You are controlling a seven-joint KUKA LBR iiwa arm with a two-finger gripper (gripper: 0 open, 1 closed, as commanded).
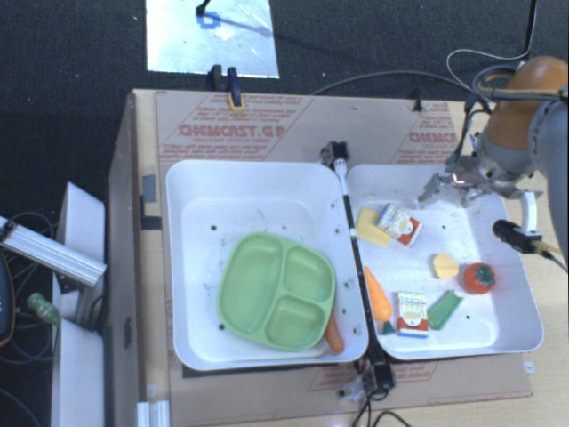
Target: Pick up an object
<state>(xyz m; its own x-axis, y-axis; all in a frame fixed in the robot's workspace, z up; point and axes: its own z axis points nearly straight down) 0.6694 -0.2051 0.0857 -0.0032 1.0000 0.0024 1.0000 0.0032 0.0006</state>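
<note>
Two bins (187, 238): the left held one green tray (276, 290); the right, two cartons (398, 224), one tomato (478, 277), one carrot (378, 296). Board (231, 123) read "CHEMCAST". Gripper (453, 188) hovered far right, fingers spread, holding nothing.

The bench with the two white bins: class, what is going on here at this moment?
A grey robot arm reaches in from the right, its claw at the far edge of the right bin. That bin holds a tomato, a carrot, small cartons and other toy food. Nothing is between the claw's fingers. The left bin holds a green divided plate.
</note>
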